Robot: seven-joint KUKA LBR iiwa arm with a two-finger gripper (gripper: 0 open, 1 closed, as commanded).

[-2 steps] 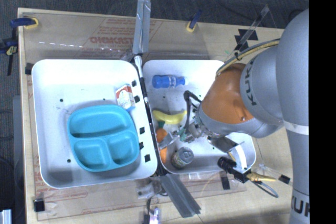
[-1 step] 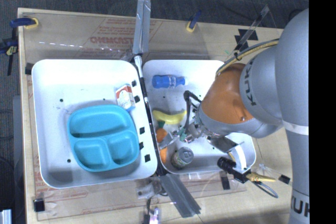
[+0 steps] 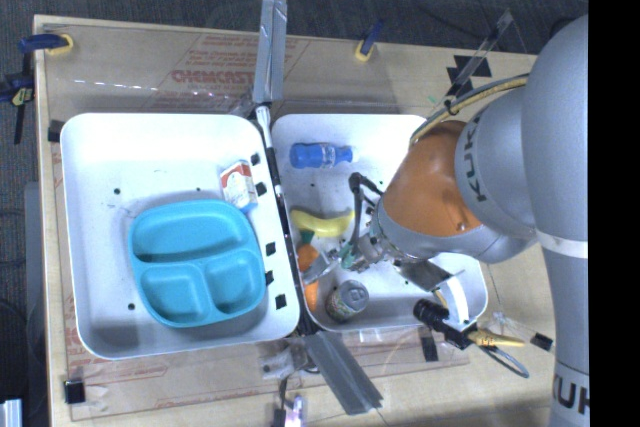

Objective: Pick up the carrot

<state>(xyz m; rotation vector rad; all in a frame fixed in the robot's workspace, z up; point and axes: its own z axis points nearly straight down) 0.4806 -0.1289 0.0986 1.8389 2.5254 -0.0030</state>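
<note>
One carrot (image 3: pixel 308 260) lies at the right bin's (image 3: pixel 400 127) left wall, lower centre of frame, with the gripper (image 3: pixel 352 253) poised beside it (jaw state indeterminate); approach step, descent and closing still required.

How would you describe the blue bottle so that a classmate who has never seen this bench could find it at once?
Start at the right bin of the two white ones. Look to its far end, by the back wall: the blue bottle lies there on its side, apart from the yellow banana and the cluster nearer the arm. It is the one blue thing in that bin.
</note>
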